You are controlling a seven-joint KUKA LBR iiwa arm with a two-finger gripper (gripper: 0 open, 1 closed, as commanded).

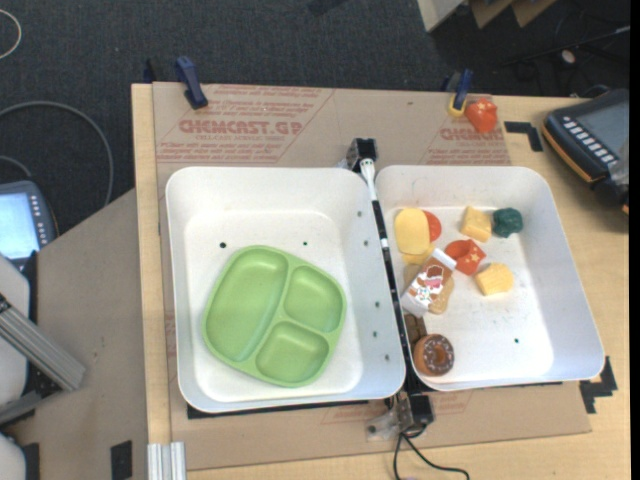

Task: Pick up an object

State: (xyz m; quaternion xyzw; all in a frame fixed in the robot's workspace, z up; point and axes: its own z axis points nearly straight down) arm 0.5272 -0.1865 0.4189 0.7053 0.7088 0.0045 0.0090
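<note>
The right bin (560,298) holds several toy foods. A yellow piece (412,232) lies against a red one (431,225) near the bin's left wall. A pale yellow cheese chunk (476,224) and a dark green piece (507,221) sit toward the back. A red-orange piece (464,256), a yellow block (494,280), a white patterned packet (428,286) and a chocolate donut (434,353) lie nearer the front.
The left bin (200,208) holds a green divided plate (275,315). An orange object (481,115) and clamps (190,80) sit on the bench behind the bins. A handheld pendant (590,143) lies at the far right.
</note>
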